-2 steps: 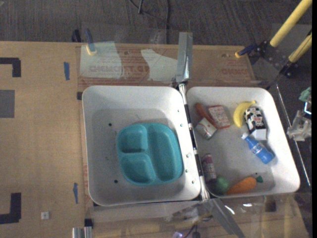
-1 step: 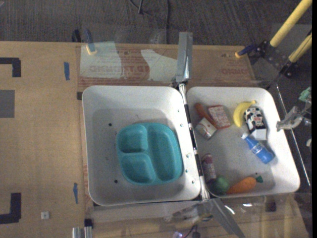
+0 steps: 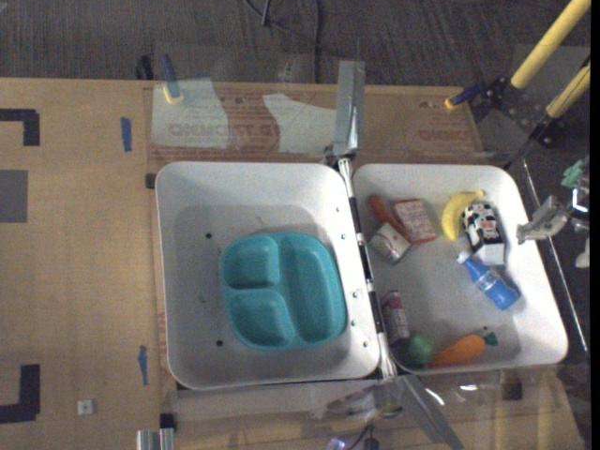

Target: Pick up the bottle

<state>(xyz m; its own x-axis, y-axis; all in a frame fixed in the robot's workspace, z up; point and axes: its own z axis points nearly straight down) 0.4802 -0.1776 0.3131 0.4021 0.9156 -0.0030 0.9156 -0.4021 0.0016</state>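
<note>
Two white bins were seen side by side. One teal tray [image 3: 281, 289] lay in the left bin [image 3: 178, 204]. In the right bin [image 3: 539, 322], one blue bottle [image 3: 489, 282] lay near the right wall, just below one black-and-white carton [image 3: 484, 225] and one banana [image 3: 457, 212]. One carrot [image 3: 459, 350], one red packet [image 3: 414, 220] and one can [image 3: 395, 316] were counted too. The gripper [image 3: 544, 223] was seen at the right bin's right rim, apart from the bottle; its state could not be told.
</note>
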